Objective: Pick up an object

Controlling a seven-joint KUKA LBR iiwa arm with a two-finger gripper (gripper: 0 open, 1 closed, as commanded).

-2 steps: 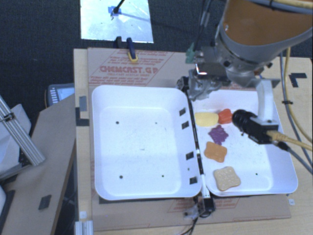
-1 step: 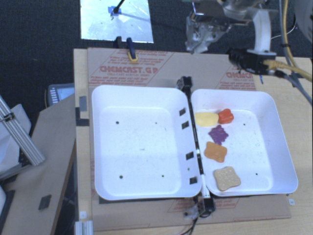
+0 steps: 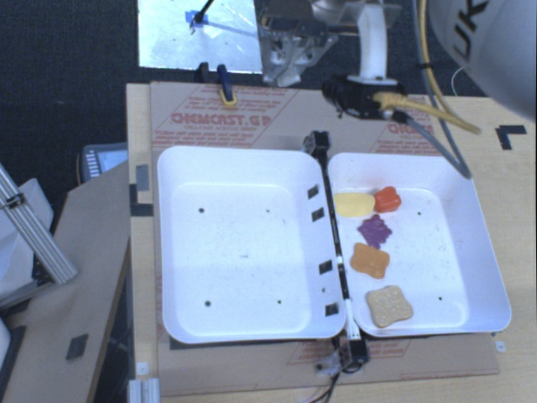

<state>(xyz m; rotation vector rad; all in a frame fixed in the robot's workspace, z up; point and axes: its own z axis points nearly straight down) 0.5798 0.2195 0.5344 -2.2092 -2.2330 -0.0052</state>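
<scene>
the tan, biscuit-shaped toy (image 3: 389, 306) lies nearest the camera, in the right white bin (image 3: 482, 250), farthest from the gripper (image 3: 285, 67). the gripper hangs beyond the bins' far edge; whether it is open i cannot tell. every object lies toward the camera and rightward from it: red piece (image 3: 387, 199) closest, then yellow (image 3: 354, 205), purple (image 3: 375, 230), orange (image 3: 370, 260).

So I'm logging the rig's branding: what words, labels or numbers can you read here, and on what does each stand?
"CHEMCAST" followed by what looks like "GP", red print on the brown board under the bins, left of centre.
The same red print farther right on the board, and along its front edge: too faint to read.
"UK", black letters cut off by the frame, on the grey arm.
</scene>
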